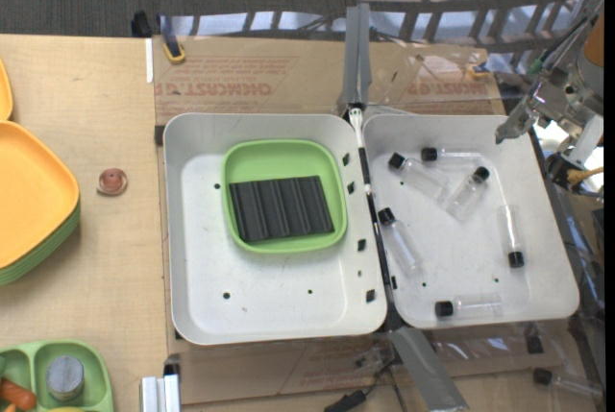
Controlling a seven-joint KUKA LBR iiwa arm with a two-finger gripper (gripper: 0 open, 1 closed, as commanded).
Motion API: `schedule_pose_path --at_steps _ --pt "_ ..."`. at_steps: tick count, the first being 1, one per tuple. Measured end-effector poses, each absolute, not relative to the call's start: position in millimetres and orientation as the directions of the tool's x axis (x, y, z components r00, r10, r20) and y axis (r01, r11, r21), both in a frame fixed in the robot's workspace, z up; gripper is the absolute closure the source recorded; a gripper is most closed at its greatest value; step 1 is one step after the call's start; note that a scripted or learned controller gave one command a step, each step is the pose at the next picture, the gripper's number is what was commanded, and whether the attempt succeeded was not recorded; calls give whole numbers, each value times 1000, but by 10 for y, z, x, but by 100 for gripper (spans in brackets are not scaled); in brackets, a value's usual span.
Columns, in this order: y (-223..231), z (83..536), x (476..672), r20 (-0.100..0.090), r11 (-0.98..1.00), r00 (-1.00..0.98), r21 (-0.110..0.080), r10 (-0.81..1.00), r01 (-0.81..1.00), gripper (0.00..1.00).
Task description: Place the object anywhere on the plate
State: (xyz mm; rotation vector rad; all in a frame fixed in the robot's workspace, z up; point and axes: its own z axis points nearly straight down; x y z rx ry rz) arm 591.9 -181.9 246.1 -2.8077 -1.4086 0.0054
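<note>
Cardboard covers the counter [240, 79] under two white bins. Off the right bin's [538, 300] far right corner hangs the gripper [538, 108]; whether open or closed, I cannot tell. Clear black-capped vials [468, 189] lie scattered in that bin. Left of it, the other bin holds the green plate [283, 160].

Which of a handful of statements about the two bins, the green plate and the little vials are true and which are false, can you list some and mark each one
1. The green plate sits in the left bin. True.
2. A dark ribbed pad lies on the plate. True.
3. The clear vials with black caps are on the plate. False: the vials, such as one, lie scattered in the right bin.
4. The gripper is over the plate. False: it is at the right bin's far right corner.
5. A stack of orange plates rests on the bench left of the bins. True.
</note>
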Motion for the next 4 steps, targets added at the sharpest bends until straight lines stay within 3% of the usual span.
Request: schedule_pose_path --at_steps 2,3,4 --pt "-1541 2657 5523 -4 -821 821 -3 570 570 0" --pt "-2061 2565 5573 -5 -906 906 -2 423 423 0" --pt "-2215 2293 5429 -5 -967 967 -3 256 256 0"
